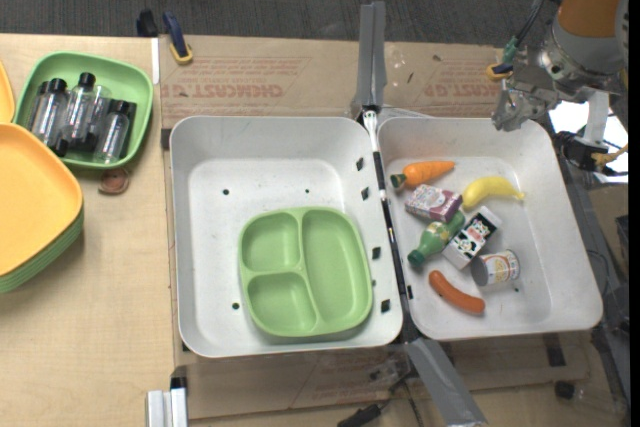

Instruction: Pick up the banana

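Table with two white bins; banana lies in the right bin, arm off its far right corner.

Landmark: the banana [493, 189]. Well to its left, on the table [120, 315]: stacked orange plates [30, 205], then a green dish [85, 110] of small dark-capped bottles [80, 118]. Nearer, the left bin [200, 165] holds a green divided tray [303, 272]. In the right bin [560, 295]: a carrot [424, 173] just left of the banana; a purple-and-white carton [433, 203] below and left of it; a green bottle [437, 241] lower still; a black-and-white box [470, 237] just under the banana; a small can [496, 267] beneath that box; a sausage [456, 293] lowest. Above and right of the banana, apart from it, the gripper [512, 111] hangs over the bin's far rim; whether the jaws are open or closed cannot be told.
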